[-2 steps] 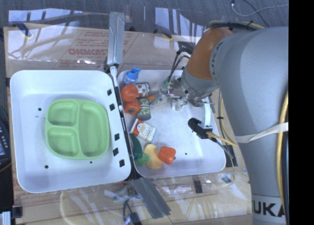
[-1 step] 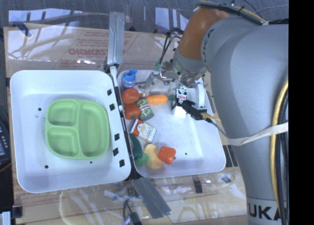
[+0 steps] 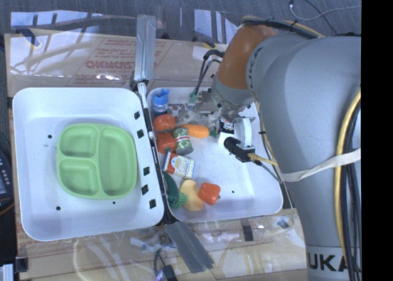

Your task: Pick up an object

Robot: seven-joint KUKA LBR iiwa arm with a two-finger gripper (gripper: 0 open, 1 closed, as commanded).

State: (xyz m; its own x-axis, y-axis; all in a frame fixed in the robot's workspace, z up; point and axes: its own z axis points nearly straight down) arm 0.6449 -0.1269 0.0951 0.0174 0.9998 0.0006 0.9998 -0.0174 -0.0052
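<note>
The right bin (image 3: 258, 181) holds several small items. A blue cup (image 3: 160, 99) sits at its back left, with a red tomato (image 3: 163, 122) just in front of it. An orange carrot (image 3: 198, 130) lies beside a small can (image 3: 182, 142). Nearer the front are a juice carton (image 3: 180, 165), a yellow piece (image 3: 190, 194), an orange-red pepper (image 3: 209, 192) and a green piece (image 3: 175, 198). My gripper (image 3: 204, 110) hangs low over the back of this bin, just behind the carrot and to the right of the tomato. The wrist and cables blur its tip.
The left bin (image 3: 31, 120) carries a green divided plate (image 3: 97, 160). A metal divider (image 3: 145, 53) runs between the bins at the back. The arm's grey body (image 3: 307, 120) covers the right bin's right side. Bare white floor (image 3: 236, 172) lies in the right bin's middle.
</note>
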